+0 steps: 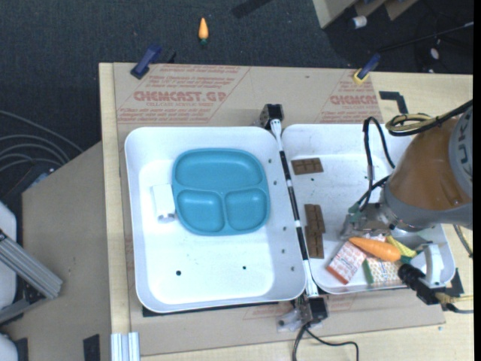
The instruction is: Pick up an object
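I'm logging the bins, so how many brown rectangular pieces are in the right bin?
2. One brown piece lies near the right bin's far left; the other lies by its left wall, midway down. The arm may hide more.

Two white bins: left bin (143, 224), right bin (331, 145). One blue divided plate (219, 190) with three compartments; one small white piece (162, 201) beside it. Two brown bars: upper bar (307, 166), lower bar (314, 230). One toy carrot (373, 248) in the bin, one more carrot (203, 28) on the floor. One red-and-white packet (346, 262). Two clamps: blue clamp (145, 62), blue-and-yellow clamp (367, 68).
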### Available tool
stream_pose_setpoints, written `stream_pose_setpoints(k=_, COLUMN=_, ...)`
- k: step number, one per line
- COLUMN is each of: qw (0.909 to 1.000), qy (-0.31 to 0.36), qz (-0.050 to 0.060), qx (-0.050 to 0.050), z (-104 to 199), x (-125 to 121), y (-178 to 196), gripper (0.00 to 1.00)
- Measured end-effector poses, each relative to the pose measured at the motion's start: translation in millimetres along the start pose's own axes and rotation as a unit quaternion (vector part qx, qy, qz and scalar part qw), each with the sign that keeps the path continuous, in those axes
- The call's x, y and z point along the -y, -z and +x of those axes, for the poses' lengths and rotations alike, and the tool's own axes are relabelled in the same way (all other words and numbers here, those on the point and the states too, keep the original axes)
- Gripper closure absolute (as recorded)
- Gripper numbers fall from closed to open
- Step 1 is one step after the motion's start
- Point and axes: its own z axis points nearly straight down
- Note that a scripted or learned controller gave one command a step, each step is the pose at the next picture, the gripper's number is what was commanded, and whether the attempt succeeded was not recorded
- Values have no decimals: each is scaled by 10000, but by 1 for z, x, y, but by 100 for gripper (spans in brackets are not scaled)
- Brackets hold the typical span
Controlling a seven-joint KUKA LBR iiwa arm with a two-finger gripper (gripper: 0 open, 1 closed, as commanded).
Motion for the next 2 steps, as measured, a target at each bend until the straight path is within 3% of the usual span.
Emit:
stream_pose_setpoints(k=1, qw=10000, qy=10, qz=53, qx=-11, z=45, x=-70, y=86, gripper=100)
stream_pose_setpoints(k=2, qw=10000, qy=5, qz=65, qx=-10, z=44, x=-69, y=85, gripper=0)
